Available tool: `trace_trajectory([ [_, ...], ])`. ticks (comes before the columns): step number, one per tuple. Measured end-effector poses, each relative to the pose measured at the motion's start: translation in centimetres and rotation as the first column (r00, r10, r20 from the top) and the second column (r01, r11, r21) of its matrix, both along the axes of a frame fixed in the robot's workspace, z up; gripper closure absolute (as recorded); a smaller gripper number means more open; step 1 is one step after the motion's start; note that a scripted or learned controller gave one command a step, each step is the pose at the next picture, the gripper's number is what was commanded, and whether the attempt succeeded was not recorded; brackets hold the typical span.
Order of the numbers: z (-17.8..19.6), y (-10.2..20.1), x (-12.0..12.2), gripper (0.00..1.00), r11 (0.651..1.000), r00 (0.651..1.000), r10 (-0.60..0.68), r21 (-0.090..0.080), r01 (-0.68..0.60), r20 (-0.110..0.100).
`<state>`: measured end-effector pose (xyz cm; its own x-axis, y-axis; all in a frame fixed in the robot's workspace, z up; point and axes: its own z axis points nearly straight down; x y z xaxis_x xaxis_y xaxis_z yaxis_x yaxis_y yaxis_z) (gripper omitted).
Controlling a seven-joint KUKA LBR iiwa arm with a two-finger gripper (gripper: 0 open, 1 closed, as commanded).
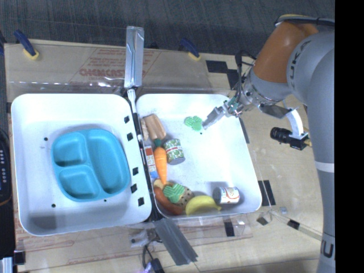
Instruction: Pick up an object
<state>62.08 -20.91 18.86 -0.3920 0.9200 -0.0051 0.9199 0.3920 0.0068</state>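
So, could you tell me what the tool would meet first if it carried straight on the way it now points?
The tool points down-left across the right bin, and the small green object lies just ahead of its tip, so that likely comes first. Its height above the bin floor is unclear, so it might pass over.

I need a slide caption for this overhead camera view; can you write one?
KUKA arm's gripper reaches toward a green toy in the right bin; blue divided tray sits in the left bin.

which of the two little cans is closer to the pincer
The can with the green label, beside the carrot. It lies nearer the pincer than the red-and-white can, which sits at the bin's near edge by the banana.
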Motion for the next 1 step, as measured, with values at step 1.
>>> trace_trajectory([
  [1, -8.92, 4.74, -4.46, 0.0, 0.989, 0.989, -0.147, 0.0, 0.147, -0.013],
])
